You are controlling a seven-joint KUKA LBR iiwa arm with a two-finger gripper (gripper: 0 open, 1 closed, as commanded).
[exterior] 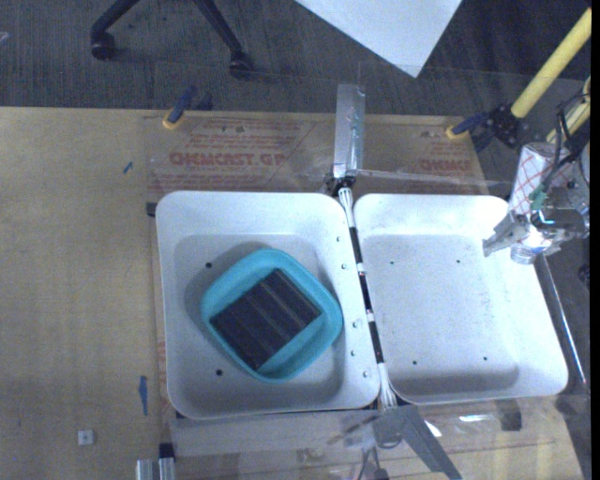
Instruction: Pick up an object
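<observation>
On the clear sheet [309, 150] lying over the tabletop [66, 281], just beyond the two bins, we read red mirrored lettering that looks like "CHEMCAST GP"; further red print sits to the right of the metal bracket [349, 131], too faint for us to read. We find no other writing.

The pincer [511, 239] sits at the far right rim of the right bin [450, 375], its pale metal tip pointing left over the bin's edge. The tip is small and blurred, so we cannot tell whether it is spread or pressed together, and we see nothing between its tips. Behind it the wrist is a tangle of cables and a white part with red cross-hatching [536, 173], cut off by the frame's right side.

The task's thing, a blue dish [272, 314] with rounded corners, lies in the left bin [187, 225], turned at an angle, towards the near side of the bin floor. Inside it rests a dark ribbed block [264, 317], whose material we cannot make out.

A yellow rod [558, 61] slants across the far right corner. At the far edge a chair base [169, 33] on castors and a white sheet [384, 28] are cut off by the frame. Small blue clamps [178, 108] grip the clear sheet's far corners.
</observation>
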